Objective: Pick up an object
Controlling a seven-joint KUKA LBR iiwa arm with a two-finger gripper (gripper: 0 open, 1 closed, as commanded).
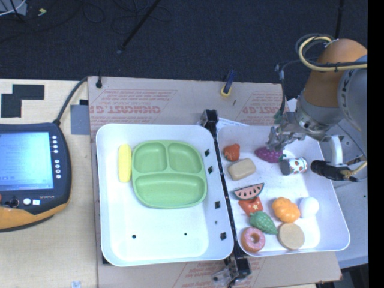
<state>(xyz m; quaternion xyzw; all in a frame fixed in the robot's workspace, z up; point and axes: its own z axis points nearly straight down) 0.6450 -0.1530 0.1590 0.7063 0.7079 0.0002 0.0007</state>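
A: Biggest first. Left bin, white, shallow. What's in it?

B: Green divided tray, three compartments, sitting in the upper middle. A yellow corn cob lies just beside the tray's left edge, upright along it.

A: Right bin?

B: Crowded with toy food. The arm reaches in from the right, orange band at top, gripper down at the bin's upper part, directly over a purple piece, maybe grapes. It looks to be touching the piece's top. Fingers are a dark tangle; cannot tell if the jaws are apart or together.

A: Other items, descending size?

B: Tan bread slice left of centre. Round tan cookie near the front. Orange fruit just behind it. Watermelon wedge below the bread. Pink doughnut at the front left corner. Green leafy piece between doughnut and orange fruit. Strawberry under the watermelon. White egg right of the orange fruit. Small red piece above the bread. A small can-like item lies right of the purple piece.

A: Off the bins?

B: Teach pendant, far left, screen lit.
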